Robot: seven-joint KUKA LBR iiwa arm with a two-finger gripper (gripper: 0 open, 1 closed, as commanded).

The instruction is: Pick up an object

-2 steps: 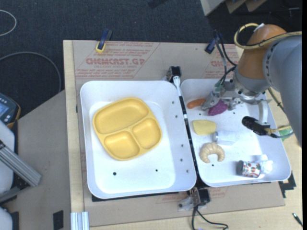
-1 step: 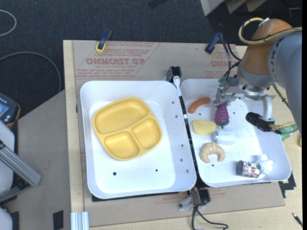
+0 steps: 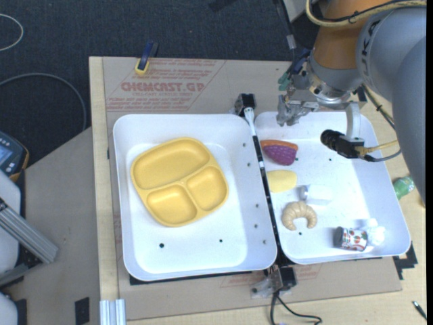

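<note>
Brown board [image 3: 162, 85] under the bins reads "CHEMCAST GP"

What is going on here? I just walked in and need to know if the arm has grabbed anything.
Nothing shows between its fingers. The gripper hangs over the far end of the right bin, with the purple toy, the yellow piece, the croissant and the small can lying in that bin, nearer the camera. The yellow divided tray sits alone in the left bin.
</note>
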